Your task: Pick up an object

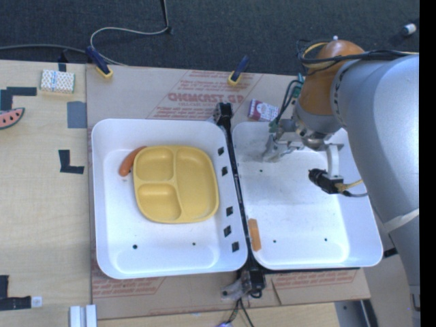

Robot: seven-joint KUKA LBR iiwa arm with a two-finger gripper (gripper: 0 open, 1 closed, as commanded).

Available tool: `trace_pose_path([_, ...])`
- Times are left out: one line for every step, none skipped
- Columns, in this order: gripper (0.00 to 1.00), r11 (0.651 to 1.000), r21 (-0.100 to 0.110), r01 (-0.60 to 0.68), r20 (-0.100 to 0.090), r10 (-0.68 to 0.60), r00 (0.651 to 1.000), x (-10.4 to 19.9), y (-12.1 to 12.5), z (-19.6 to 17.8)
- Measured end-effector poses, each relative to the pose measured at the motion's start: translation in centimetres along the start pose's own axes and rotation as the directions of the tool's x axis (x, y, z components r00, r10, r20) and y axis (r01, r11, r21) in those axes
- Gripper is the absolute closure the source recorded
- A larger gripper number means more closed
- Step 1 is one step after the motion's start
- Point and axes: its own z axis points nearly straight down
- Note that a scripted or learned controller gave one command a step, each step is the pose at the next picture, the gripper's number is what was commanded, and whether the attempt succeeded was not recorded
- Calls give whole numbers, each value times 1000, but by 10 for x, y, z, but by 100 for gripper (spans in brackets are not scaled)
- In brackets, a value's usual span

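A yellow divided plate (176, 184) lies in the left bin (163, 247). An orange sausage-shaped piece (125, 163) rests against the plate's left edge. In the right bin (300, 216), a small orange piece (254, 234) lies by the left wall near the front. My gripper (271, 152) points down over the far left part of the right bin, close to the floor and well apart from the orange piece. I see nothing in the gripper.
A small printed packet (261, 110) lies on the cardboard just behind the right bin. Black clips (223, 112) join the bins along the middle wall. A sponge-like block (57, 81) and a watermelon slice toy (10, 118) sit far left on the bench.
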Motion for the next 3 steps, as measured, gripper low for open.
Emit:
trace_pose_path([0,1000,0,0,0,0,1000,0,0,0])
trace_pose_path([100,1000,1,1,2,-1,1000,0,0,-9])
trace_pose_path([0,1000,2,1,2,-1,1000,0,0,-9])
